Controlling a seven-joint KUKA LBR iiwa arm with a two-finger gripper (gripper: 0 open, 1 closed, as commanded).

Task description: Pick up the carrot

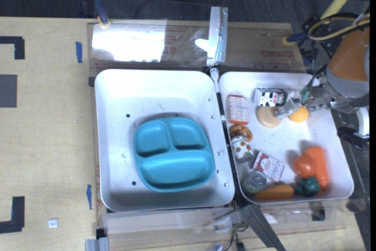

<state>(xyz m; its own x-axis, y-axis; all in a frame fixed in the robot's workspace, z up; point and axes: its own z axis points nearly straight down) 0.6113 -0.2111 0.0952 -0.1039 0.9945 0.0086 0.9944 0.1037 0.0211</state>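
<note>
Camera view, layout: two white bins side by side; the left bin (111,126) carries a blue divided tray (173,153), the right bin (343,176) carries the clutter.
Carrot: the carrot (275,191) lies on its side along the front wall of the right bin, at about 6 o'clock in that bin, its length running roughly 9 to 3 o'clock, with a green top (308,186) at its 3 o'clock end.
Neighbours of the carrot: a round metal can (255,181) touches or nearly touches its 9 o'clock end; a red-and-white packet (270,167) sits just at its 12 o'clock; an orange pepper-like piece (312,164) stands near, at about 1 o'clock.
Arm: the grey arm with its orange band (351,59) reaches in at 3 o'clock of the view.
Gripper: the gripper (296,104) is low at about 1 o'clock in the right bin, beside a yellow ball (299,114) and a pale round piece (269,117); whether it is apart or together, I cannot tell.
Gap to target: gripper and carrot are well apart, the carrot lying toward 6 o'clock from it.
Step in hand, as I judge it: travel to the carrot, not yet a grasp.
Doing it well: rise clear of the clutter first, cross toward 6 o'clock, and close across the carrot's narrow width at mid-length.
Risk: the front wall crowds one side and the packet the other, so descend straight down.
</note>
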